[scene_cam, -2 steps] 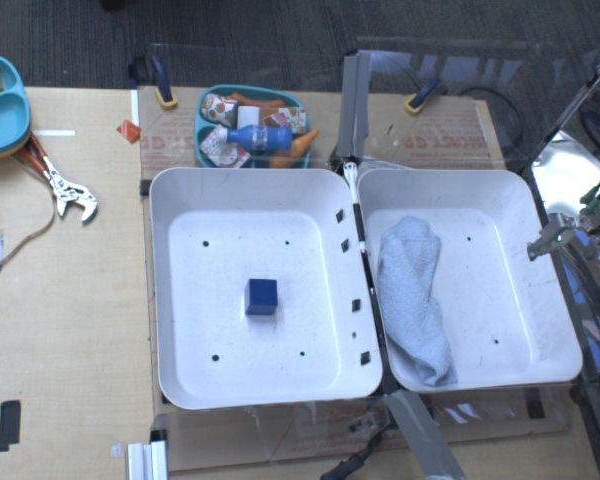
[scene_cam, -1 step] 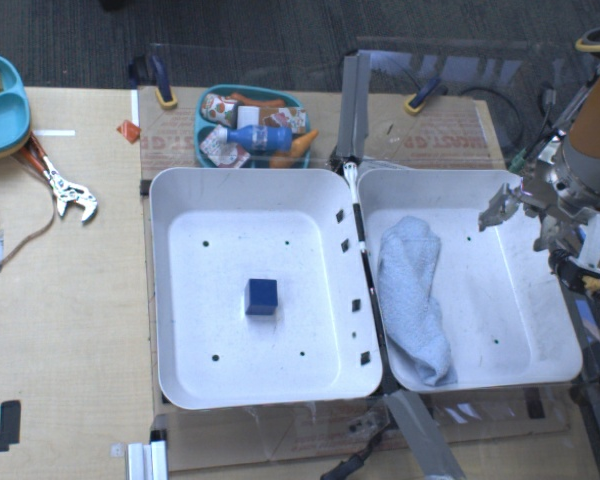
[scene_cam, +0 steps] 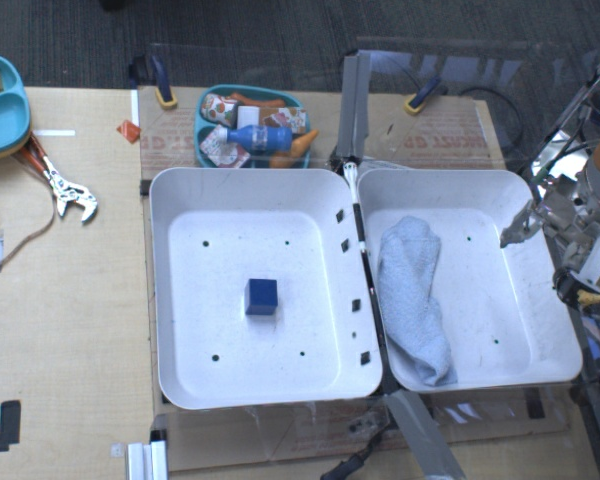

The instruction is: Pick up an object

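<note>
Right bin (scene_cam: 500, 363): pale blue cloth (scene_cam: 415, 298) along its 9 o'clock wall; left bin (scene_cam: 180, 368): blue cube (scene_cam: 262, 296), centre. Gripper (scene_cam: 525, 230) at the right bin's 3 o'clock rim, empty; finger state we cannot tell. Approach step, we judge; next we must descend over one item.

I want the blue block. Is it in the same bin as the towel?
No, the blue block sits alone in the left bin; the towel lies in the right bin.

Two white bins (scene_cam: 170, 268) sit side by side on the counter (scene_cam: 60, 348): one blue block (scene_cam: 262, 296) in the left bin, one gray towel (scene_cam: 413, 298) in the right, one small tub of toys (scene_cam: 252, 128) far behind, one wrench (scene_cam: 68, 193) at the left
</note>
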Tool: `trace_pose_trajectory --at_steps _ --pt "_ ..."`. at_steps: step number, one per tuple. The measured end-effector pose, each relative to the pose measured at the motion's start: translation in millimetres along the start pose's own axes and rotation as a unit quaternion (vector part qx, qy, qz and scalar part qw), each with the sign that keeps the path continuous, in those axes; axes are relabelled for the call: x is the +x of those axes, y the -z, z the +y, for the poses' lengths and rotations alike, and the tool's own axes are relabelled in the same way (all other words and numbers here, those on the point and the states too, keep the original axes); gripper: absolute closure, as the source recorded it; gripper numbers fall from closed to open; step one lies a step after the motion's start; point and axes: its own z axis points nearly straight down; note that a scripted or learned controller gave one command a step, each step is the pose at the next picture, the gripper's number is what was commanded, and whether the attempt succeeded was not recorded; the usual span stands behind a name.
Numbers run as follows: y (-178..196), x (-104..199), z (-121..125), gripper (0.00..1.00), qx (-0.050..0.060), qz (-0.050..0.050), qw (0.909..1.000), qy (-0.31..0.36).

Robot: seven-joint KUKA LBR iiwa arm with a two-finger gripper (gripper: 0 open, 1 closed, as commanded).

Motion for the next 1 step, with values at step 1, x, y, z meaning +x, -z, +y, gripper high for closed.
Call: trace_pose_trajectory --at_steps 1 --pt "-128.5 83.0 -20.1 0.00 -0.001 0.001 0.9928 -0.120"
